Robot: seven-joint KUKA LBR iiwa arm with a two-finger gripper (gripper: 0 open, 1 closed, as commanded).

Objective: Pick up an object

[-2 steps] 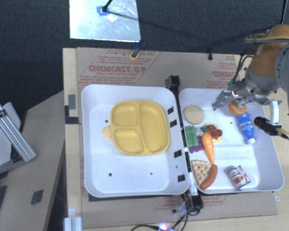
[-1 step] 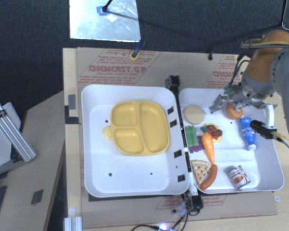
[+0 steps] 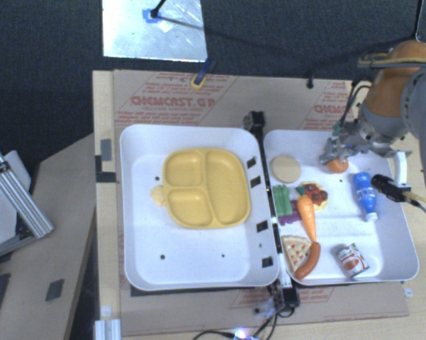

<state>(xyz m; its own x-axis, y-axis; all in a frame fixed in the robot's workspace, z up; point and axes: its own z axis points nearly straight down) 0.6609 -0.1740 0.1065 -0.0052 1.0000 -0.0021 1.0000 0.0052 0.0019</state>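
The left bin [image 3: 135, 261] holds a yellow divided plate [image 3: 202, 188]. In the right bin [image 3: 404, 261] a round beige disc [image 3: 286, 168] lies near the divider, with a carrot [image 3: 307, 215], a green piece [image 3: 281, 201], a pizza slice [image 3: 295, 248], a sausage [image 3: 309, 260], a small can [image 3: 351, 258] and a blue bottle [image 3: 364, 193] spread below me. My gripper [image 3: 337, 154] sits low at the bin's far side, directly over a small orange object [image 3: 338, 165] — touching or nearly so. How far I am open, I cannot tell.

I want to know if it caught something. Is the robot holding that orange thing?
Cannot tell. The hand is down right at the small orange thing, but a grip isn't visible.
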